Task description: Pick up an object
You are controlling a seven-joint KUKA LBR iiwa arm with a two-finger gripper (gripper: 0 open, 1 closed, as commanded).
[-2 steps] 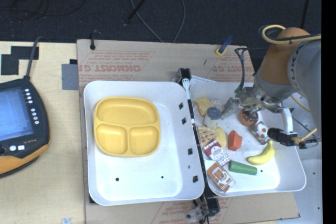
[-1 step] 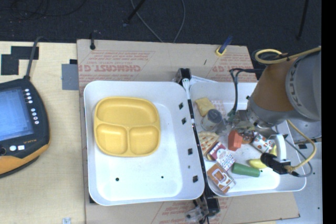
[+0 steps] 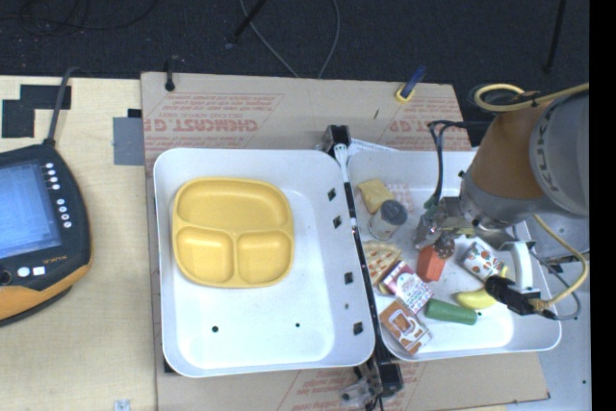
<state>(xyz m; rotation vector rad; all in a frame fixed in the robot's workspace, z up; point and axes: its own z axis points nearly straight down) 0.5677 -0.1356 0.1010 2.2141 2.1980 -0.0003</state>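
My gripper hangs low over the middle of the right bin, with the grey arm and its orange band reaching in from the right. Just below it lies a small red-orange object; whether the two touch is not visible. Around it are a grey can, a pale yellow piece, a waffle-like piece, a red and white packet, a brown and white box, a green cylinder, a yellow banana and a white carton.
The left bin holds a yellow divided plate at its upper left. A control pendant lies on the bench at far left. Cables trail by the arm at the right bin's right edge.
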